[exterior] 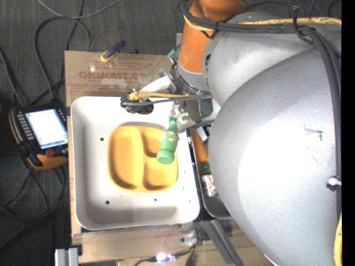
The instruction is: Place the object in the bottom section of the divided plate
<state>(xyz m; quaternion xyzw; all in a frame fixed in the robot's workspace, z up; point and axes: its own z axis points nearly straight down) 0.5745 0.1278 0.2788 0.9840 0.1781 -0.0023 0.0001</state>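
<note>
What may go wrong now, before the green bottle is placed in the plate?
1. The green bottle hangs tilted over the right rim of the yellow divided plate; if released here, it may roll out into the white bin.
2. It seems to be over the wrong section, so it may land there.

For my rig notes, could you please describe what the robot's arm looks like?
The arm has a bulky, rounded light-grey shell with an orange band above the wrist. Dark cables and a yellow line run along its top, and the wrist hardware is grey metal.
</note>
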